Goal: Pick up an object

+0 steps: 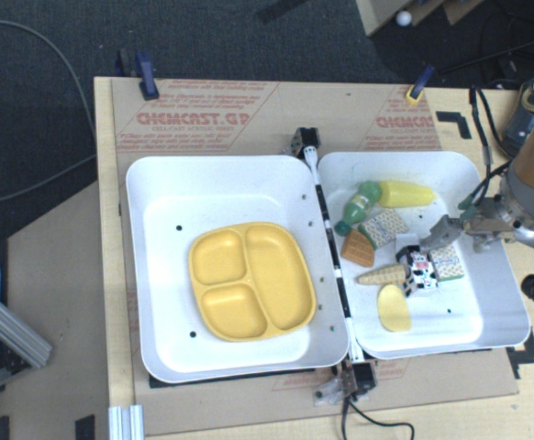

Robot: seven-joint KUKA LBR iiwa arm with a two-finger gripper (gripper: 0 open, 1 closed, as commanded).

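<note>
The right bin (496, 319) holds several small toys. A green bottle (362, 202) and a yellow banana-like piece (405, 193) lie at its back. A patterned packet (386, 227), a brown wedge (358, 247), a tan cone (380, 276) and a flat yellow oval (394, 309) sit toward the bin's left and front. A small black, white and red toy (420, 270) lies beside a patterned square (448, 262). My gripper (438, 237) hangs low over the bin's right half, just above the small toy and the patterned square.
The left bin (157, 200) bears a yellow divided plate (251, 280). The grey arm (524, 204) comes in over the right bin's right rim. Cables trail at the far right. A clamp (305, 141) sits at the back between the bins.
</note>
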